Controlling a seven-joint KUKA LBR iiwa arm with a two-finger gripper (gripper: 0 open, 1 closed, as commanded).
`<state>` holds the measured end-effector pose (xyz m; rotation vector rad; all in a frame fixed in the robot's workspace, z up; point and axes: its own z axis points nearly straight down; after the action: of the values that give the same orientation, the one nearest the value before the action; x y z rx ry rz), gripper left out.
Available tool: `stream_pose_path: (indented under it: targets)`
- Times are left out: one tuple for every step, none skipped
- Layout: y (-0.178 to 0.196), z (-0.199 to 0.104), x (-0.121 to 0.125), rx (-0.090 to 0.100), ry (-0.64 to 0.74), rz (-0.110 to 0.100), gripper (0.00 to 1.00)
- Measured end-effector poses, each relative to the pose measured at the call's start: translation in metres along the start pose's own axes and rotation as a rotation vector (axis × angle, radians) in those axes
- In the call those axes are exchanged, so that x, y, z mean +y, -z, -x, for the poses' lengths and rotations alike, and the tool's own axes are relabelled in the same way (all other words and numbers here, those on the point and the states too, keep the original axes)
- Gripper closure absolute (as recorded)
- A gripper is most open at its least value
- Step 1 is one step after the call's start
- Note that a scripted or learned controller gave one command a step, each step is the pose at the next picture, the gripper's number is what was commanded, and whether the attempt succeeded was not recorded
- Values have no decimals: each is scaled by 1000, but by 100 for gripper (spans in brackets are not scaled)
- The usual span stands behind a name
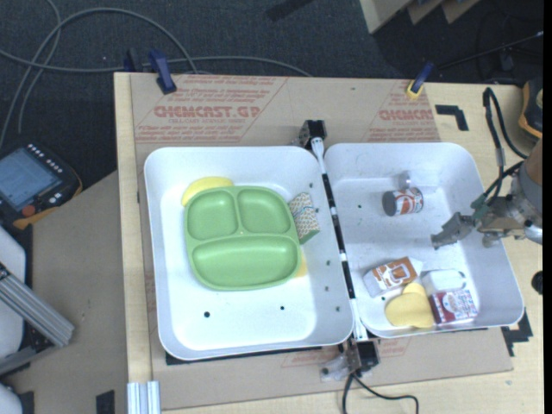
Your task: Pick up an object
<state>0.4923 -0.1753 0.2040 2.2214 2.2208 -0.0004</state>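
Where the green tray (241, 248) lies, yellow object (205, 188) peeks out.

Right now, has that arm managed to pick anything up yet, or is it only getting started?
Nothing looks picked up yet. The gripper is low over the right bin, near its right side, with nothing seen between its fingers. The can, the small packets and the yellow piece all lie in that bin. Closing on one object and lifting it is all left.
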Motion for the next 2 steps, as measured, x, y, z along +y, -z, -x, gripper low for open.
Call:
stream_pose_path:
  targets:
    - [-78,-22,92,1,1,0,0]
    - [-109,-68,174,1,2,0,0]
